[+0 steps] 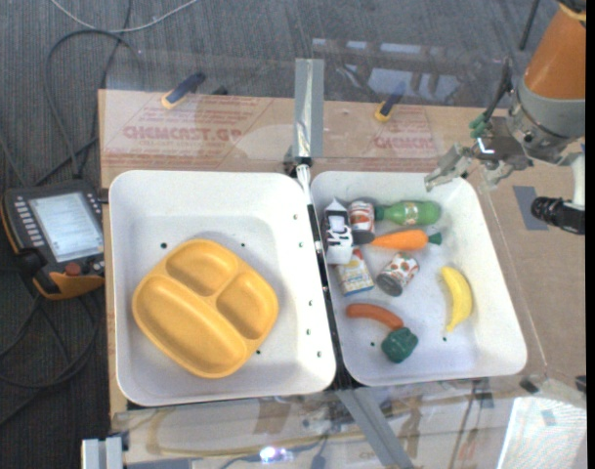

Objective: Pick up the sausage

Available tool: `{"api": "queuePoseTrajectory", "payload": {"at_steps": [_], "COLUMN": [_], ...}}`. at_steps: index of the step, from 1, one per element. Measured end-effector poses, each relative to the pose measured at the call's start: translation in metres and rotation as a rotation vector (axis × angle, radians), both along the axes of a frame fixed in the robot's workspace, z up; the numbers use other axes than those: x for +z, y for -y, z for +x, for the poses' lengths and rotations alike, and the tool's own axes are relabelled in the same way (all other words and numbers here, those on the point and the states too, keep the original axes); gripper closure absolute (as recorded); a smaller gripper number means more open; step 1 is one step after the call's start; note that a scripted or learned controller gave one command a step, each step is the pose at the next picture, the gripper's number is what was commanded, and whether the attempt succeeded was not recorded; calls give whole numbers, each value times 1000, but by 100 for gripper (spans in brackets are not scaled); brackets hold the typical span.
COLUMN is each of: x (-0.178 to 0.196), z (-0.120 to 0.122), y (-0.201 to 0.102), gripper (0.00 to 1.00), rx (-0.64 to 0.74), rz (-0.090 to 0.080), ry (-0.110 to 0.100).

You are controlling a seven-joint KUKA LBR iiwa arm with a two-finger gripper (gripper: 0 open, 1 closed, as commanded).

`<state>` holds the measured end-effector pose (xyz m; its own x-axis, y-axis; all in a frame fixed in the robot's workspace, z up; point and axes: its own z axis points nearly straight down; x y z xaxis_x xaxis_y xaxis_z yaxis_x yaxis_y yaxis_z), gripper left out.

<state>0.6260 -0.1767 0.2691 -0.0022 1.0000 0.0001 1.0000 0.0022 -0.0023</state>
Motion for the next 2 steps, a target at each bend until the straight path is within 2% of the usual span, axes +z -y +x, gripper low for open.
{"api": "queuePoseTrajectory", "payload": {"at_steps": [1,2], "x": [-92,-175], "z": [-83,-114], "y": [-45,-69], "gripper": [0,0], "rx": [75,328], "rz": [1,2], "ry": [-2,2]}}
